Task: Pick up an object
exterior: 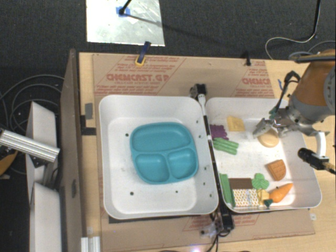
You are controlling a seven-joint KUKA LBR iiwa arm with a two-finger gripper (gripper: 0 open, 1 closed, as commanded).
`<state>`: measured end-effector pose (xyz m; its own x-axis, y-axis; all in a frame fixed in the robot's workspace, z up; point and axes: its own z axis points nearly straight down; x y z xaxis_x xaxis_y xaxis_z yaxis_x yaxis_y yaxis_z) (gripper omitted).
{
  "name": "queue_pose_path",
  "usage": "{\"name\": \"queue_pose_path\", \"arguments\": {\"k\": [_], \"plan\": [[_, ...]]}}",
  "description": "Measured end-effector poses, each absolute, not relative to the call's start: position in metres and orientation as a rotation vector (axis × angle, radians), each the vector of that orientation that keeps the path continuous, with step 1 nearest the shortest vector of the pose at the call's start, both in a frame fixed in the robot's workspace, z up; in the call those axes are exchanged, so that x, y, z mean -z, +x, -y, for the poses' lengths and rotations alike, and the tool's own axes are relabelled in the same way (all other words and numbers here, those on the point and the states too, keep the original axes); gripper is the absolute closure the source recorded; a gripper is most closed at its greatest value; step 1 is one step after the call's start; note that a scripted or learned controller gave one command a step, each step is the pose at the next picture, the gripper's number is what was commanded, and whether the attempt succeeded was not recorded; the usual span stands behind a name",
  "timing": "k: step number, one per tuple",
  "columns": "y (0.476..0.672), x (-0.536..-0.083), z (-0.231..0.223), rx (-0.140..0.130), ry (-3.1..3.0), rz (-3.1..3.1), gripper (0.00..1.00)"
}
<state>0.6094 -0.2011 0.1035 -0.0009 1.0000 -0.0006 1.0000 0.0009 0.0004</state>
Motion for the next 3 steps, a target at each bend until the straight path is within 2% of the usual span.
{"name": "queue_pose_path", "arguments": {"k": [1,2,3], "plan": [[0.611,-0.116,0.201,-0.005,2.217,-2.219,1.0],[0.637,-0.125,0.206,-0.005,2.213,-2.223,1.0],[0.636,-0.124,0.206,-0.002,2.215,-2.224,0.0]]}}
